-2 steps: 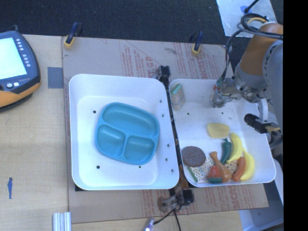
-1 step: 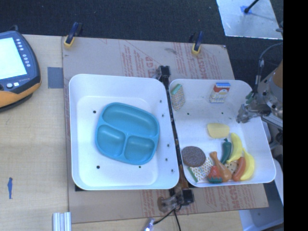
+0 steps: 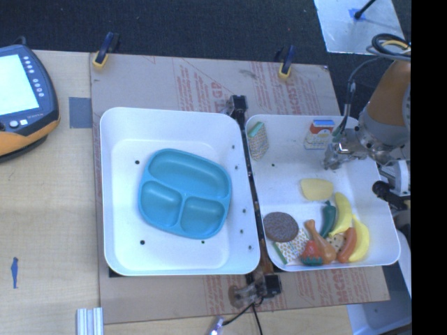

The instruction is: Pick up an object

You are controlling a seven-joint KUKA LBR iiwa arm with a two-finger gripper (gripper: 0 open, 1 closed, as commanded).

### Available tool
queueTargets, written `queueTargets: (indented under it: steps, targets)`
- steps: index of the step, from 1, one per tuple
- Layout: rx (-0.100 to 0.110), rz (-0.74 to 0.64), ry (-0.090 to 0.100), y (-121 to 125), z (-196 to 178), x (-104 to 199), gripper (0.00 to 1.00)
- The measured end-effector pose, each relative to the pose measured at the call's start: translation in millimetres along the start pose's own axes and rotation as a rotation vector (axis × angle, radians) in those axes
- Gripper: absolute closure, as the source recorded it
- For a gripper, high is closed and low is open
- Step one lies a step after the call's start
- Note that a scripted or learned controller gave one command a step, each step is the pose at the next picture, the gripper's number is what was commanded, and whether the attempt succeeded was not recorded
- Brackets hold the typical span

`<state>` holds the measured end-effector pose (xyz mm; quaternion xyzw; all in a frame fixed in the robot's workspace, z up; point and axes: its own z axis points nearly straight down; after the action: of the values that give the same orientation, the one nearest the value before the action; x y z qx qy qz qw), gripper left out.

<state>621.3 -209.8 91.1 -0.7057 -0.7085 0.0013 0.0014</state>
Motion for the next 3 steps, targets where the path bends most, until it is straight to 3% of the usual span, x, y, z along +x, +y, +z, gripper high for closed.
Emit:
queueTargets:
  steps: [1, 2, 3]
  targets:
    - [-0.002, 0.0, 0.0, 33.2, -1.3, -2.5, 0.0]
    - [-0.004, -0.001, -0.001, 34.9, -126.8, -2.5, 0.0]
    - [-0.002, -0.001, 0.0, 34.5, -125.7, -2.3, 0.0]
